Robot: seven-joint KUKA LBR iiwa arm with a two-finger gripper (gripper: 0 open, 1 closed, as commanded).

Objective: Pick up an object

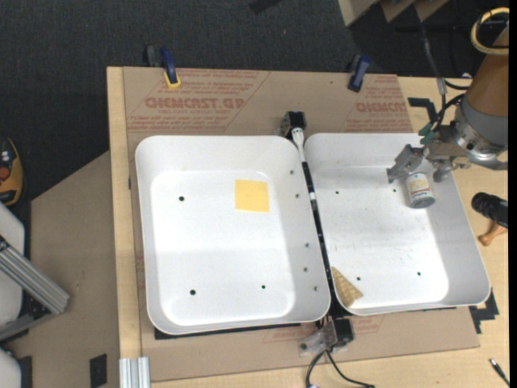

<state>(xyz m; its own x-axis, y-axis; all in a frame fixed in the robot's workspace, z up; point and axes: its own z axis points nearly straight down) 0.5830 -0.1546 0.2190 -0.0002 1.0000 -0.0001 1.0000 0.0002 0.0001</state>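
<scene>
Altogether two white bins sit side by side, with three loose things between them. A yellow square point(252, 195) lies flat in the left bin point(161, 241), toward its far edge. A tan wedge point(346, 286) rests at the right bin's point(452, 273) near left corner. A small capped bottle point(419, 191) sits near the right bin's far right corner, directly under the gripper point(420, 162); whether it is gripped cannot be told.

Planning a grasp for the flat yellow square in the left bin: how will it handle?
The yellow square lies flush on the left bin floor, so it is probably thin, light and hard to get fingers under. On the smooth white floor it may slide rather than lift.
</scene>
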